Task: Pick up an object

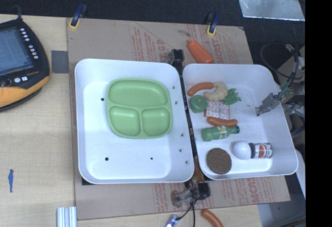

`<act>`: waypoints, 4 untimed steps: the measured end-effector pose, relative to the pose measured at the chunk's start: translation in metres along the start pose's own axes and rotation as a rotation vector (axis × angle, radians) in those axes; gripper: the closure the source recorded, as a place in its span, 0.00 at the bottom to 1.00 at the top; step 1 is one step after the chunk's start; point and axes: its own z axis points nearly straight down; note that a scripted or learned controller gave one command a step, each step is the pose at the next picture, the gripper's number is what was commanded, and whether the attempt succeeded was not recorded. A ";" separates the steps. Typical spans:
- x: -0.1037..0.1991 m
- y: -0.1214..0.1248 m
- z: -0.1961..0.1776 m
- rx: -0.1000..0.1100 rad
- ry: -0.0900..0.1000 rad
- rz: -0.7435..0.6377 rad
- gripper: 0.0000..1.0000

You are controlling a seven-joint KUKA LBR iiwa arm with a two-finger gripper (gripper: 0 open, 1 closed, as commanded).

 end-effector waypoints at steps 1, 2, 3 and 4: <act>0.037 0.066 0.066 0.001 -0.001 -0.002 0.00; 0.105 0.056 0.138 0.004 0.000 -0.003 0.00; 0.073 0.102 0.136 0.000 0.001 0.000 0.00; 0.095 0.135 0.136 0.003 -0.001 0.002 0.00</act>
